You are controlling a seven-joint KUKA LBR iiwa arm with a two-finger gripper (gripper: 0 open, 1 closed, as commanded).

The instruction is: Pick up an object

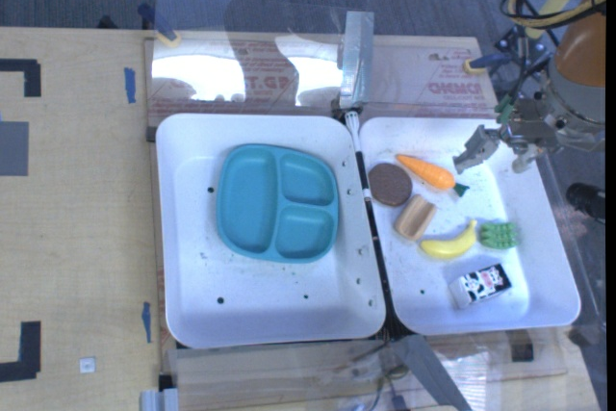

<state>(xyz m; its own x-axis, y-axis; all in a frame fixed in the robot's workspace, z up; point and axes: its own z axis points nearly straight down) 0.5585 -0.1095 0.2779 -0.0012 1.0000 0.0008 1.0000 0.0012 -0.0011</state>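
Right bin [539, 303]: carrot [426, 171], banana [449, 244].

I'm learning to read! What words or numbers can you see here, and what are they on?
Cardboard sheet behind the bins: red printing, upside down and too blurred to read.
Small black-and-white carton in the right bin: markings too small to read.
Nothing else carries writing I can make out: not the blue plate, carrot or banana.
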